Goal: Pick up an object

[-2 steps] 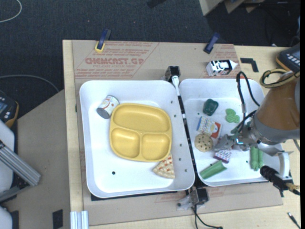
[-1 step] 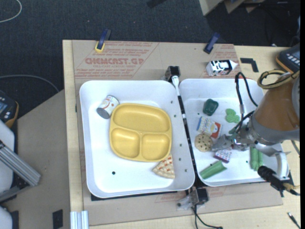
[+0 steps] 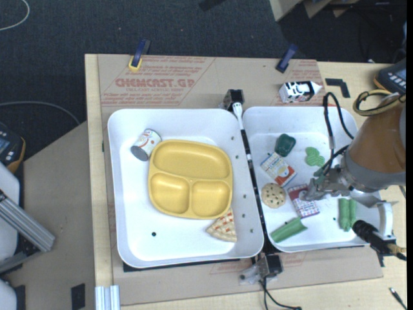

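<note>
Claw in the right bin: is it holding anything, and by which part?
Cannot be told. The claw sits low over a small red-and-white packet in the right bin, but no grip is visible.

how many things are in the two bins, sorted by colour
Yellow: 2, divided tray and pizza slice
Green: 4, dark green piece, light green piece, green stick, green pod
White or grey: 2, small can and small carton
Tan: 1, cookie
Red and white: 1, packet
Total: 10

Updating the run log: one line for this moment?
gripper low in right bin | over small pink packet | grasp unconfirmed | yellow tray in left bin
</note>
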Robot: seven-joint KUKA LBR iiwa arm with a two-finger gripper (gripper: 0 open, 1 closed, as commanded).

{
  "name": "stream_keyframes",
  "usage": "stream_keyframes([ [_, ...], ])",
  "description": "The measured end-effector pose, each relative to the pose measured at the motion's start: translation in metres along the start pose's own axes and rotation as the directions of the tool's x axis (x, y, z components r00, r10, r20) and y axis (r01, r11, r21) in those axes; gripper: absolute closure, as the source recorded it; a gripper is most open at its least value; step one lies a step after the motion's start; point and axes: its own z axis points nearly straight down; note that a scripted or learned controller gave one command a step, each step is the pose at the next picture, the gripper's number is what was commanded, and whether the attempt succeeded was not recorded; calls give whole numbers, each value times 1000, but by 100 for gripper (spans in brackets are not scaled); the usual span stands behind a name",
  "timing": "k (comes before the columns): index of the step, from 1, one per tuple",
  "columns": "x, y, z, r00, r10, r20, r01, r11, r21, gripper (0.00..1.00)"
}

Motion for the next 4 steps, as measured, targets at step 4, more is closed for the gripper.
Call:
stream_keyframes([
  [4,44,37,-114,1000,-7,-4,7,1000,12,100],
])
